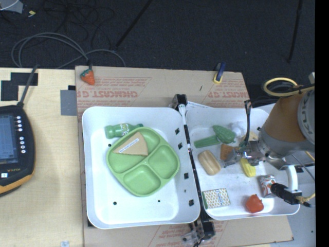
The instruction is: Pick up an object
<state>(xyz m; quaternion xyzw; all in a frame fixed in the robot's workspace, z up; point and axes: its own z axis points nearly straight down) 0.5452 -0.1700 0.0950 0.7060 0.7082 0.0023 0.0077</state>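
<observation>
The arm (288, 122) is reaching in from the right over the right bin (226, 217), its orange band showing above the wrist. The tool (245, 156) is sitting low among the clutter in that bin, and whether it is spread or closed cannot be told, since its tip is lost among the things around it. Just beside it are lying a small brown object (226, 151) on its left and a yellow piece (249, 168) on its lower side; whether either one is touching it is hard to judge. Further left in the same bin a tan bread-like roll (209, 162) is resting near the divider, with a green toy piece (220, 135) above it. Toward the front of the bin a small printed packet (216, 197) is lying flat, a red round object (254, 204) is sitting near the front rim, and a small can (266, 184) is lying just right of it.

In the left bin (100, 199) a green divided plate (145, 162) is carrying a tan wedge (134, 146) in its upper compartment, and a green bottle (117, 130) is lying just above the plate. Both bins are standing on cardboard on the tabletop (41, 210).
</observation>
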